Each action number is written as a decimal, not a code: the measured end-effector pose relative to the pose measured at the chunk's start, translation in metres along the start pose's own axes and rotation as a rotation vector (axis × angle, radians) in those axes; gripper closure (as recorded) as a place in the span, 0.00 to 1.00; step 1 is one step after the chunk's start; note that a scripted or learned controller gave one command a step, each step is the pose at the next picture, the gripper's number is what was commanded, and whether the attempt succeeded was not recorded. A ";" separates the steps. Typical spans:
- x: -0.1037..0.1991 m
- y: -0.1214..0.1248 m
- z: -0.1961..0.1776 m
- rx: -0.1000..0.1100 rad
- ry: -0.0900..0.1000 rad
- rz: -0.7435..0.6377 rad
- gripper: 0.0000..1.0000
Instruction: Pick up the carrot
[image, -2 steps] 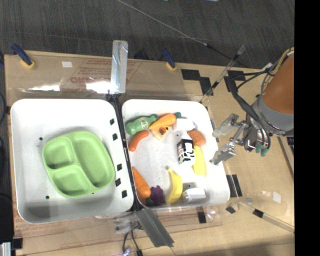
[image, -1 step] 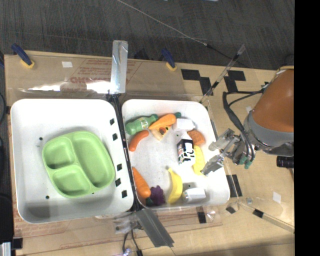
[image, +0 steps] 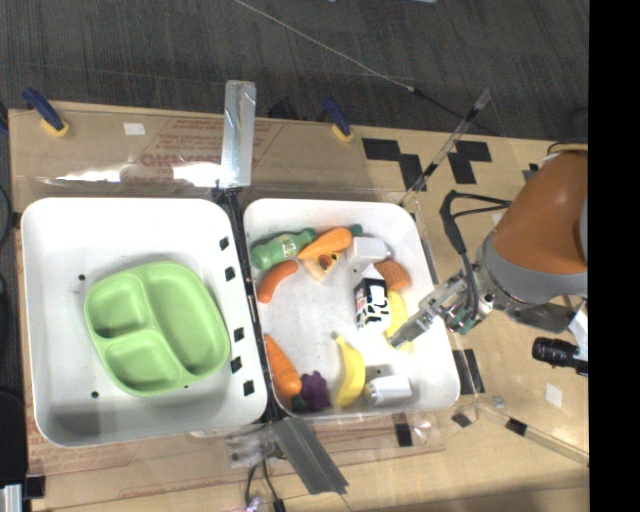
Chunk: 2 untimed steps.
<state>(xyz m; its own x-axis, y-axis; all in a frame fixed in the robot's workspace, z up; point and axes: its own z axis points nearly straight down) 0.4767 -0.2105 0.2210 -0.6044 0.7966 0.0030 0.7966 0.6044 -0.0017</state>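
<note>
Gripper (image: 408, 333) hangs over the right bin's (image: 425, 250) right side; I can't tell how it's set. Far to its left sits a green plate (image: 155, 325). Nearer, down-left, the carrot (image: 281, 368) lies beside purple grapes (image: 314, 389) and a banana (image: 351, 371).

Lighting was even and fairly bright, overhead, with the two white bins (image: 60, 330) close to blown out and only soft, short shadows under the green tray (image: 155, 325) and along the left bin's near edge. Glare streaked the clear plastic sheet (image: 150, 165) at the bench's far edge, left side, and the metal strip (image: 238, 130) between the bins. Picture was low-res and slightly soft throughout, small items in the right bin smeared, dark floor beyond the far edge noisy.
</note>
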 end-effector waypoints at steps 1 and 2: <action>-0.001 0.001 -0.044 -0.002 -0.008 -0.273 0.00; 0.000 0.001 0.021 0.000 -0.001 -0.958 0.00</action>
<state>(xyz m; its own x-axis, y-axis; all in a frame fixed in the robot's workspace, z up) 0.4771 -0.2095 0.2000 -0.9993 -0.0361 0.0021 -0.0361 0.9993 0.0011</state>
